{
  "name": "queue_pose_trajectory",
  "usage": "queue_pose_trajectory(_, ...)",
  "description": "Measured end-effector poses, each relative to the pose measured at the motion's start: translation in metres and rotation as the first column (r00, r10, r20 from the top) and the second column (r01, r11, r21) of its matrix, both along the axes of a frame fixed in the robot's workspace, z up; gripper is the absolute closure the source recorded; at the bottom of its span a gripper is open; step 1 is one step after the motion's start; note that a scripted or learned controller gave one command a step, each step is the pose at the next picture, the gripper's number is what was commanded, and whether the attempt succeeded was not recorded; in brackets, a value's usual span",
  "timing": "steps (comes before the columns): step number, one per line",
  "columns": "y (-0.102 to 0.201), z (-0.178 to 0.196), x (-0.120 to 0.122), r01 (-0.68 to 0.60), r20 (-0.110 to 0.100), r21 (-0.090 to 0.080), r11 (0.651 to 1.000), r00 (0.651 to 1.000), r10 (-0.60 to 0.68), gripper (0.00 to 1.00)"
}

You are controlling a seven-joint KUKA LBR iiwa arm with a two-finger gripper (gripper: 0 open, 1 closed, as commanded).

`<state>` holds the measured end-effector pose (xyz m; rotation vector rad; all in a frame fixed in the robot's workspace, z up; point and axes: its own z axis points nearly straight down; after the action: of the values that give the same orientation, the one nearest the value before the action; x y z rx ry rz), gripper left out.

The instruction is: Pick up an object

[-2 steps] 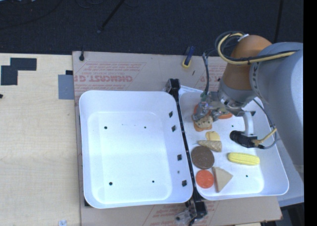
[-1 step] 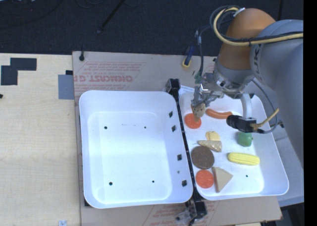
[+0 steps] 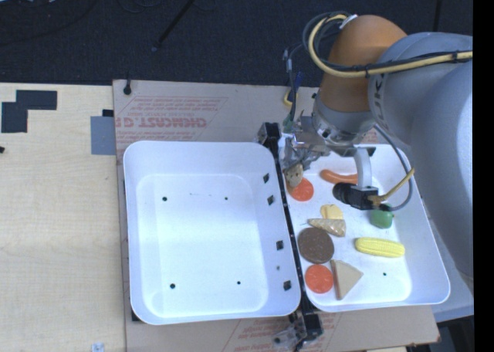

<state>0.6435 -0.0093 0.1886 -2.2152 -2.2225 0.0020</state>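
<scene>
- The arm (image 3: 401,72) reaches in from the right and hangs over the far left corner of the right bin (image 3: 432,281), its wrist turned down toward the toys.
- The left bin (image 3: 139,188) sits touching the right one along the middle divider.
- All the candidate objects lie in the right bin: a brown disc (image 3: 316,245), a yellow corn cob (image 3: 379,247), a tan wedge (image 3: 345,277), a red-orange disc (image 3: 318,279), another red-orange disc (image 3: 301,190), an orange carrot-like piece (image 3: 338,177), a green ball (image 3: 380,218) and a small yellow-and-tan piece (image 3: 330,219).
- The gripper (image 3: 296,164) is low, just above the upper red-orange disc; I cannot tell how its jaws stand, as wrist hardware clutters them.
- Judging by this, nothing is lifted yet; the grasp and the raise remain.
</scene>
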Motion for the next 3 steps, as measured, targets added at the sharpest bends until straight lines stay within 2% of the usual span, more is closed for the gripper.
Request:
queue_pose_trajectory(1,0.070,0.001,0.001,0.001,0.006,-0.003,1.000,1.000,-0.001,1.00)
queue_pose_trajectory(2,0.093,0.102,-0.008,0.000,0.010,0.000,1.000,1.000,0.000,1.00)
queue_pose_trajectory(3,0.052,0.148,0.001,0.005,0.006,-0.003,1.000,1.000,-0.005,1.00)
